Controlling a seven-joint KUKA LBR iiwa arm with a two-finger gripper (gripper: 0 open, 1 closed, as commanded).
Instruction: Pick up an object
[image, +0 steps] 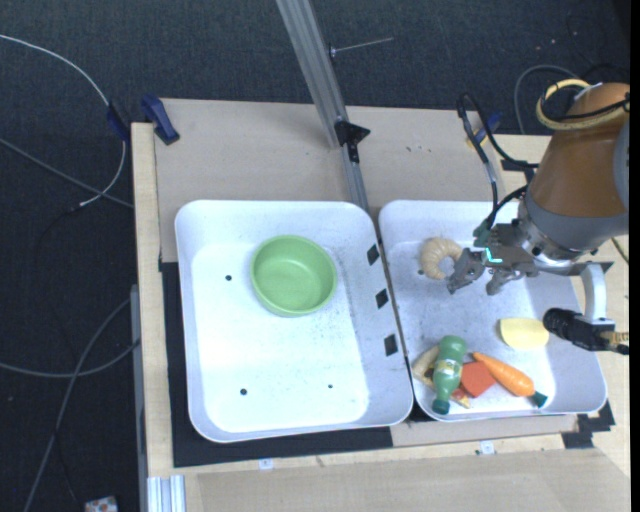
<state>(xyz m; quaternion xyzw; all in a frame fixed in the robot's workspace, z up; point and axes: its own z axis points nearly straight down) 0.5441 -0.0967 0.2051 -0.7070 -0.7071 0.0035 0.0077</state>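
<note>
Presently the gripper (478, 274) is hanging over the upper part of the right bin (560, 400), with its two dark fingers spread apart and nothing between them. Its left finger is sitting just beside a beige, lumpy object (437, 256), possibly a toy shell or pastry, which is lying near the bin's upper left corner; whether finger and object are touching cannot be told. This is judged the likeliest target, being nearest the gripper.

The beige object is looking light, rigid and moulded, probably plastic, with a rounded, ridged surface. Such a shape is likely to squirt out of a pinch taken high on the curve, so the fingers should be closing across its narrower width, low on the body, with the object centred between them.

Further out, a pale yellow piece (523, 333) is lying near the right wall, smooth and likely slippery. Along the bottom edge, an orange carrot (505, 374), a red piece (477, 379) and a green-topped item (448, 365) are crowding together, touching or overlapping; a clean grip there is judged harder.

In the left bin (210, 400), well apart from the gripper, a green bowl (292, 274) is standing upright. Both bins are resting on the table (250, 150).
</note>
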